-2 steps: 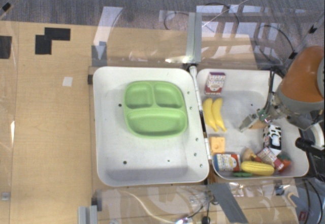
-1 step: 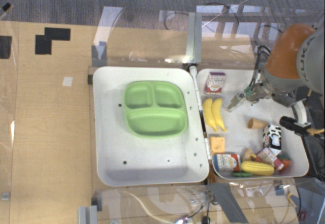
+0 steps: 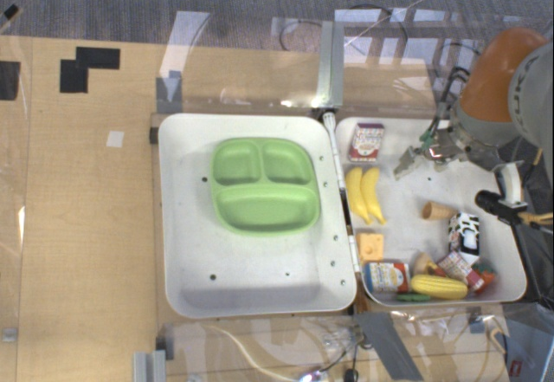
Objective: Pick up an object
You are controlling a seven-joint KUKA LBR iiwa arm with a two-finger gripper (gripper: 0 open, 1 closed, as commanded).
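My gripper (image 3: 420, 152) hangs over the upper part of the right bin (image 3: 516, 292), open, with nothing between its fingers. It sits right of a small red and white carton (image 3: 366, 142) and above a brown cone (image 3: 437, 211). Two yellow bananas (image 3: 365, 193) lie at the bin's left side, with an orange cheese slice (image 3: 370, 246) below them. Along the near edge lie a small labelled box (image 3: 385, 276), a yellow fruit (image 3: 438, 287), a red packet (image 3: 456, 268) and a black and white cow-patterned piece (image 3: 465, 233).
The left bin (image 3: 186, 285) holds a green divided plate (image 3: 263, 184). A metal divider rail (image 3: 340, 198) separates the two bins. The grey arm with its orange band (image 3: 498, 77) comes in from the right. A black and white part (image 3: 506, 198) sticks out over the right bin's edge.
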